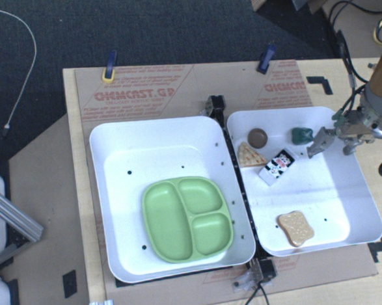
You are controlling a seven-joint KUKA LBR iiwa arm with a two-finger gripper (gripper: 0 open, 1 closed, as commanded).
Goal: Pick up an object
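- Dark blue-grey carpet surrounds a pale wooden bench (173, 84) printed with red lettering; a blue-and-yellow clamp (110, 67) and a blue clamp (266, 58) grip its far edge.
- Two shallow white bins sit side by side on the bench, their inner rims touching along a dark seam.
- The left white bin (113, 160) holds a light green plastic plate with three compartments (187, 218), lying flat toward the near side. Bare floor remains along the far wall and the left wall.
- The right white bin (350, 189) carries five small things: a round brown ball-like object (257, 137) near the far left corner, a tan wedge-shaped cracker piece (249, 155) just beside it against the left rim, a small black-and-white box (276, 167) just right of the wedge, a dark teal lump (301, 134) by the far wall, and a toast-shaped tan slice (295, 228) near the front rim.
- The middle and right part of that bin's floor lies bare, between the box and the toast.
- The grey gripper (324, 140) reaches in over the right bin's far right corner, just beside the teal lump. Its fingers (316, 145) look apart with nothing between them, though the view is small.
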